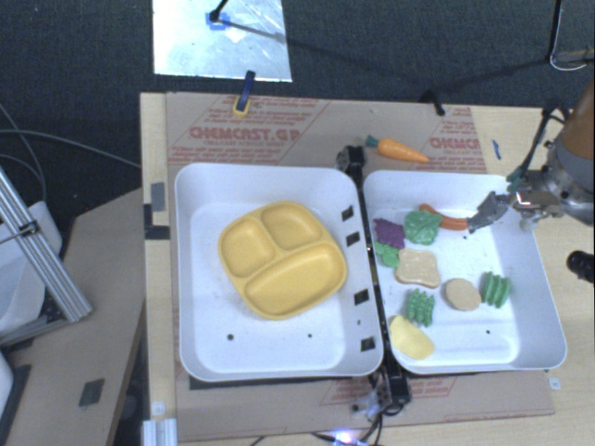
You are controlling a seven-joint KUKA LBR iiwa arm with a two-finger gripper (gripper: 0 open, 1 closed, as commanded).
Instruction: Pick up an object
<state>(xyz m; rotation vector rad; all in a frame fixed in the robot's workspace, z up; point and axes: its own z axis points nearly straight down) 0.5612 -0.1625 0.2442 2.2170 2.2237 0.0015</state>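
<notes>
Two shallow white bins (pixel 279 179) are seen: a yellow sectioned plastic plate (pixel 282 258) at nine o'clock, small toy foods (pixel 420 269) at three. An orange toy carrot (pixel 448 219) lies by the gripper (pixel 485 215), whose grip cannot be told.

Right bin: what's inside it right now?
In the right bin: purple piece, green leafy piece overlapping an orange piece, bread slice, round tan piece, two green pieces, yellow piece. Anything beneath them is hidden.

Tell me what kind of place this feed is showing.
Probably a robotics lab bench, not a kitchen: two white bins on cardboard, toy food such as a carrot, and loose cables.
</notes>
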